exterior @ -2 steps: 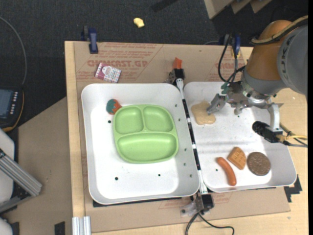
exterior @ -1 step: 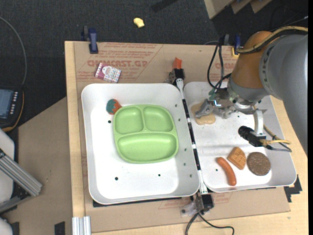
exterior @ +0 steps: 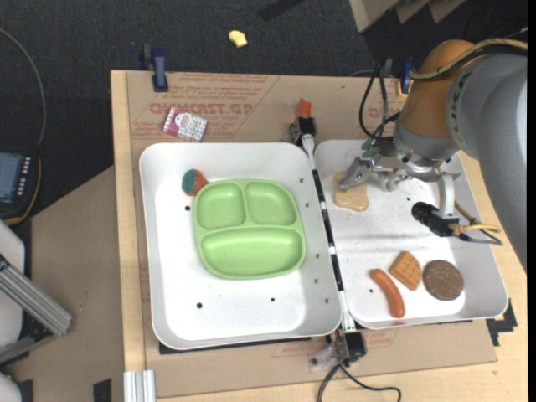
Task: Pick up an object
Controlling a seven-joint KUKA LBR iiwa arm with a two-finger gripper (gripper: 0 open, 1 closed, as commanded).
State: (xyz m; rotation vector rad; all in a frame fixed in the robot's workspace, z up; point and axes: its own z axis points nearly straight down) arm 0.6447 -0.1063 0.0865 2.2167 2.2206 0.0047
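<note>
Pincer [exterior: 371, 174] is low over the far view-left corner of the right bin [exterior: 375, 239], hanging from the grey arm [exterior: 494, 107] with its orange band, which comes in from view-right. Cannot tell whether the pincer is apart or together; nothing seen clamped in it.

Bread piece [exterior: 352, 196], pale tan, lies flat on the bin floor just below and slightly view-left of the pincer. It is very close to it, but contact is unclear.

Further toward the near edge of the same bin, well apart from the pincer:
- cracker [exterior: 407, 270], orange and squarish
- sausage [exterior: 389, 292], just view-left of the cracker, lying on a slant
- cookie [exterior: 442, 280], brown and round, just view-right of the cracker

View-left of the pincer, across the divider, is the left bin [exterior: 167, 266]. Green plate [exterior: 249, 227] with three compartments sits in its middle, with nothing in the compartments. Small red-and-teal ball [exterior: 194, 182] is at the plate's far view-left corner, touching or nearly touching its rim.

Out on the surface [exterior: 251, 90] beyond the bins:
- pink packet [exterior: 184, 124], far view-left of the pincer
- blue clamp [exterior: 156, 65] on the far edge
- orange clamp [exterior: 303, 107] at the far end of the divider

Yellow scrap [exterior: 238, 38] is on the dark floor past the surface.
</note>
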